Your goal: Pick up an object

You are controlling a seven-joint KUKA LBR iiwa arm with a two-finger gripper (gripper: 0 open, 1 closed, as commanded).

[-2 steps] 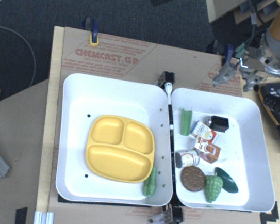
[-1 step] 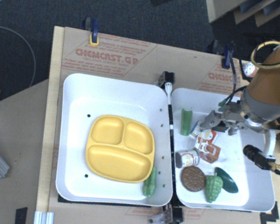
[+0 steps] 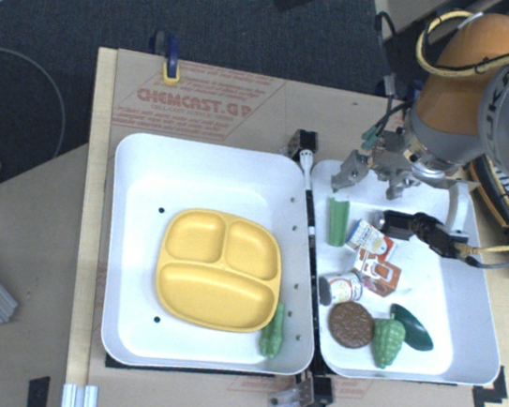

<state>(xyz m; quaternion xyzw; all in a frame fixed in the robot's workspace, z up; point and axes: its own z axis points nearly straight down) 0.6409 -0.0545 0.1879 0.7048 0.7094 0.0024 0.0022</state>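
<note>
Gripper over the far left corner of the right bin, fingers spread wide, nothing between them. Green stick upright just below the fingers, near the bin's left wall. Carton, red-and-white packet, small can, brown disc, green lumpy toy and dark green leaf clustered nearer. Yellow divided plate in the left bin, small green piece touching its near right corner
</note>
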